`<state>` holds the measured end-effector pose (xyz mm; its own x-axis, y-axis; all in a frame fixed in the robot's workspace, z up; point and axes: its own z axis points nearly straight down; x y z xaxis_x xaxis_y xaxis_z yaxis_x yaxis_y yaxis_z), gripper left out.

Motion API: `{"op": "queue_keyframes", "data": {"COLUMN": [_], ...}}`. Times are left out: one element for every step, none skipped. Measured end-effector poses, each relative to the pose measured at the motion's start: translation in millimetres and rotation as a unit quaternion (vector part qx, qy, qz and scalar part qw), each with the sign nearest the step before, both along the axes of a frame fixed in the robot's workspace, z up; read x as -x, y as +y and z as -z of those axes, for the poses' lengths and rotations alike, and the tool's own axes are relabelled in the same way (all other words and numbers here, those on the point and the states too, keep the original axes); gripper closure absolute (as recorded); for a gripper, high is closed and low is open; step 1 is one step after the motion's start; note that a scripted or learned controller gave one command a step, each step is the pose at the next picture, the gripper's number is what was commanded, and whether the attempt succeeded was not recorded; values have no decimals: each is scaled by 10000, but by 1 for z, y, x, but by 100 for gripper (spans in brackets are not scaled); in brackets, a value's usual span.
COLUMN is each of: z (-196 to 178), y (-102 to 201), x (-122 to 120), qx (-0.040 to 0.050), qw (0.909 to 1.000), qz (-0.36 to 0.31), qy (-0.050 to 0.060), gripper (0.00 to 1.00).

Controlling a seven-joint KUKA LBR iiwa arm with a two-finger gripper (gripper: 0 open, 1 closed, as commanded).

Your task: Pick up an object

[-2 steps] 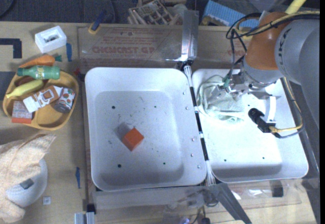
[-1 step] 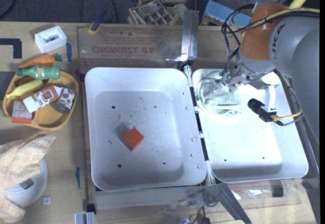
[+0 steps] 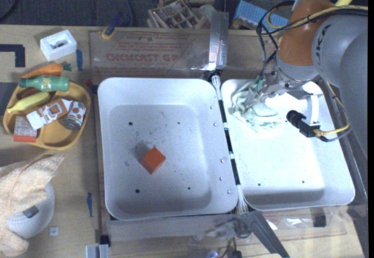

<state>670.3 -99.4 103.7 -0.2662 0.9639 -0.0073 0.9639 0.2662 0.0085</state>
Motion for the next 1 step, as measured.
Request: {"op": "queue_keyframes", "data": {"z": [-82], "y": [44], "x": [3], "qx": [-18], "qw": [10000], "qz": [48], "qy": [33], "gripper": [100]}}
